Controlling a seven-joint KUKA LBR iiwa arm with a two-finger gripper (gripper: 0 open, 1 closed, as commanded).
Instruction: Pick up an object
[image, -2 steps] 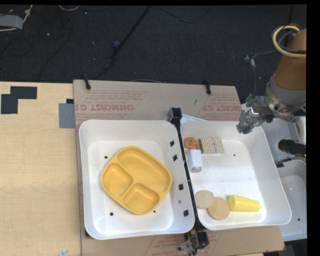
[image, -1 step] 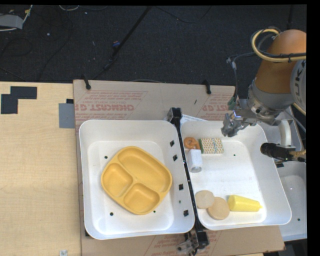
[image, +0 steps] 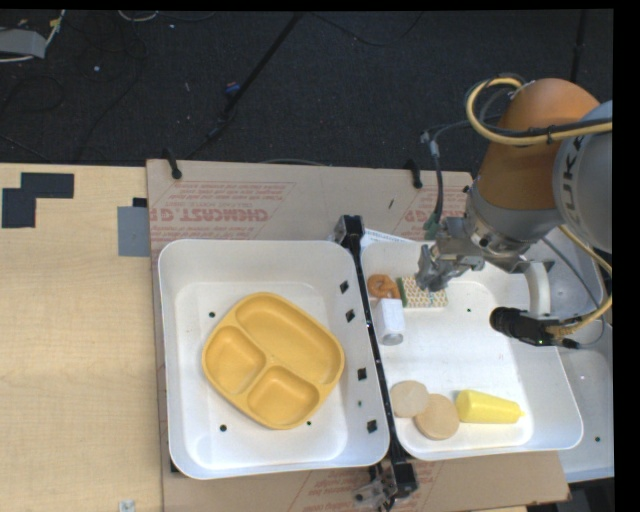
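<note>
Up top, the hand (image: 436, 272) hovers over the right bin (image: 540, 440); finger state unclear.

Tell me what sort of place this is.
Probably a robotics lab test bench: a robot arm reaches over two white bins, one holding a yellow divided plate, with loose cables behind.

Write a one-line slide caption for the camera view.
Gripper poised over the right bin's far edge; yellow divided plate sits in the left bin.
</note>
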